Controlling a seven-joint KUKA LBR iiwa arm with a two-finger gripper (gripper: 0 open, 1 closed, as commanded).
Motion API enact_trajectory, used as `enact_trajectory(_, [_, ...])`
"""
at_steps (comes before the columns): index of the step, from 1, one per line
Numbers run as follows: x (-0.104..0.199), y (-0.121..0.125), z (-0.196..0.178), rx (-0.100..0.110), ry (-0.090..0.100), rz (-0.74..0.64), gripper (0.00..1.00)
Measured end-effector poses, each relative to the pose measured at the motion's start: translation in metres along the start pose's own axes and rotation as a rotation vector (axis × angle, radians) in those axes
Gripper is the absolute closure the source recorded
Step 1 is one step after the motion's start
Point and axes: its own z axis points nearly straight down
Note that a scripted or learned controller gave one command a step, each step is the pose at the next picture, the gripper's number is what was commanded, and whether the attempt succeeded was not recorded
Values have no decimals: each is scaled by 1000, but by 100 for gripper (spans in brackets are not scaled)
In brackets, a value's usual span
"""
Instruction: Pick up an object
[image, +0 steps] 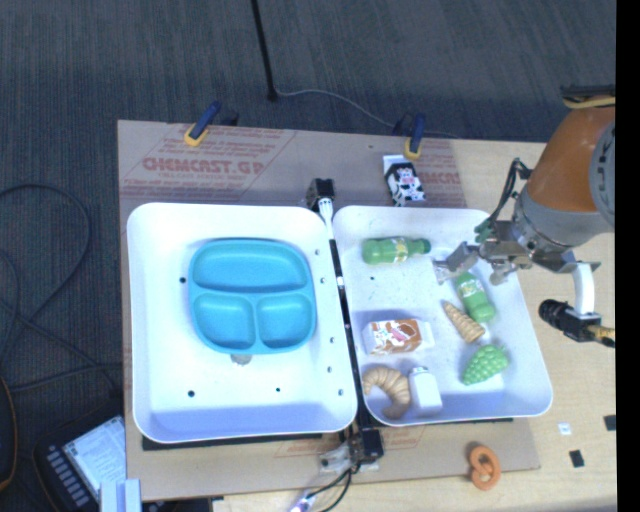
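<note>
From my remote seat I see the arm (575, 175) reaching in from the right edge of the frame, orange band showing above the grey wrist. Its gripper (480, 262) hangs over the upper right part of the right bin (535, 395). The fingers (455, 262) look spread apart with nothing between them, though the metal parts blur together there, so I hedge on how wide.

Just below the gripper lies a small green bottle (473, 298), tilted, and touching its lower end is a tan ice cream cone toy (461, 321). A second green bottle (394, 249) lies on its side near the top of that bin, left of the gripper. Lower right sits a green bunch of grapes (484, 365). In the middle is a flat snack packet (395, 336) with an orange and white print. At the bottom edge a brown croissant (387, 386) rests just beside a small white block (424, 390).

The left bin (160, 400) holds a blue divided tray (252, 296) with three compartments, centred.

Outside the bins, a small black and white cow figure (405, 184) stands on the board above the right bin, and an orange pretzel-shaped toy (484, 465) lies on the bench at lower right.
</note>
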Motion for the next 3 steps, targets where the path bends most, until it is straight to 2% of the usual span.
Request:
enact_trajectory(1, [26, -42, 83, -2, 1, -1, 0])
enact_trajectory(2, [49, -77, 88, -54, -23, 9, 0])
enact_trajectory(3, [53, -77, 80, -49, -14, 7, 100])
